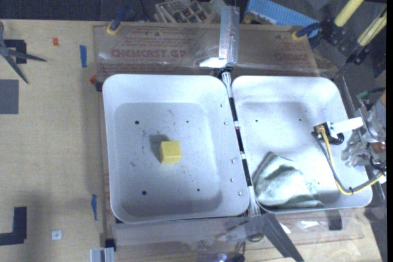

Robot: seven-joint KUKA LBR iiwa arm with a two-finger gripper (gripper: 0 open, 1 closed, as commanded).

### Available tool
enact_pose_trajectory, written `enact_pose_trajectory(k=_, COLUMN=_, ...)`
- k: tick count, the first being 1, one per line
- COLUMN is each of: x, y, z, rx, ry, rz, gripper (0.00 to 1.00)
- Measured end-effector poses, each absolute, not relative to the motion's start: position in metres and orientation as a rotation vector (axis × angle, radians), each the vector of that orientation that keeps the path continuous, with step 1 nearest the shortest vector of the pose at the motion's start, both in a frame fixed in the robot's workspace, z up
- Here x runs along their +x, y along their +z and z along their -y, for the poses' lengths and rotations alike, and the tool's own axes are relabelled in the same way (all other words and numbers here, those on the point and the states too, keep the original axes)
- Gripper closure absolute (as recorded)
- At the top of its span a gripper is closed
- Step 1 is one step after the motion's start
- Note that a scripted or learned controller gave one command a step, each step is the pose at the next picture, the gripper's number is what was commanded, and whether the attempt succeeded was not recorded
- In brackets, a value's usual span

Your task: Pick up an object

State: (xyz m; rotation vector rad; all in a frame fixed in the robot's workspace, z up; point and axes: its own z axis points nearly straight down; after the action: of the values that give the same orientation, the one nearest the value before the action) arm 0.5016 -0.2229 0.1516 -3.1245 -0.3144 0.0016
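Note:
A small yellow cube [171, 151] lies near the middle of the left bin [123, 101]. A crumpled grey-green cloth [284, 181] rests in the front part of the right bin [282, 95]. My gripper [361, 147] hangs over the right rim of the right bin, blurred and partly cut off by the frame edge. It is well to the right of the cloth and far from the cube. A yellow cable [334, 165] loops from it down over the bin's right side.
A metal divider strip [236, 138] runs between the two bins. Cardboard and a clear plastic sheet [184, 52] sit behind the bins, with clutter and cables further back. Bare bench top [49, 132] lies to the left.

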Motion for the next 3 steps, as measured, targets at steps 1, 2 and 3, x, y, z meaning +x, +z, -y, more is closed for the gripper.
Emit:
enact_pose_trajectory(k=1, x=0.518, y=0.088, z=0.160, rx=-3.125, ry=-0.007, rz=0.330, gripper=1.00)
enact_pose_trajectory(k=2, x=0.537, y=0.116, z=0.153, rx=-3.054, ry=0.001, rz=0.735, gripper=1.00)
enact_pose_trajectory(k=3, x=0.539, y=0.088, z=0.206, rx=-3.058, ry=-0.007, rz=0.722, gripper=1.00)
